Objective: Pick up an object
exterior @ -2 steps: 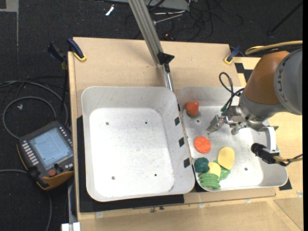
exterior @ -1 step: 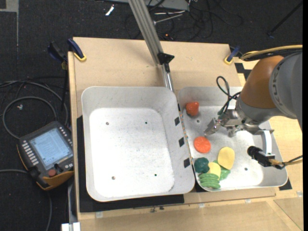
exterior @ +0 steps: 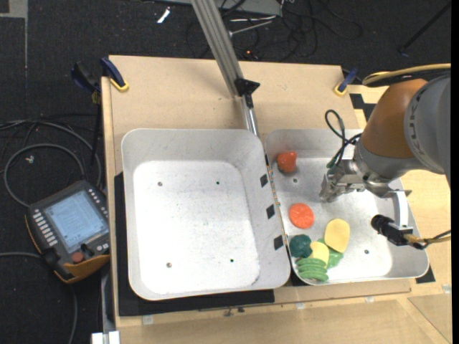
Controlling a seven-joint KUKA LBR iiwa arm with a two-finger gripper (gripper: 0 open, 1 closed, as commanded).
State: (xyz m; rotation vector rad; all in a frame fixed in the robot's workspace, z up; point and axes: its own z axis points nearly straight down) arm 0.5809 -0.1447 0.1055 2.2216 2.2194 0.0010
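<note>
The right bin (exterior: 358,267) holds several small objects. An orange-red ball-like piece (exterior: 287,161) lies near its upper left. A flat orange-red disc (exterior: 301,214) sits lower down, and a yellow piece (exterior: 337,233) lies to its right. Below them cluster a dark teal piece (exterior: 300,246), a small yellow piece (exterior: 319,252) and a green ribbed piece (exterior: 313,267). My gripper (exterior: 331,190) hangs low over the bin's middle, right of the disc and above the yellow piece. Nothing shows between its fingers.
The left bin (exterior: 143,156) stands beside the right one, their rims meeting at the centre. A metal pole (exterior: 219,38) slants in from the top toward the bins' junction. A teach pendant (exterior: 68,224) lies off the bench at left. Blue-yellow clamps (exterior: 115,74) grip the bench corners.
</note>
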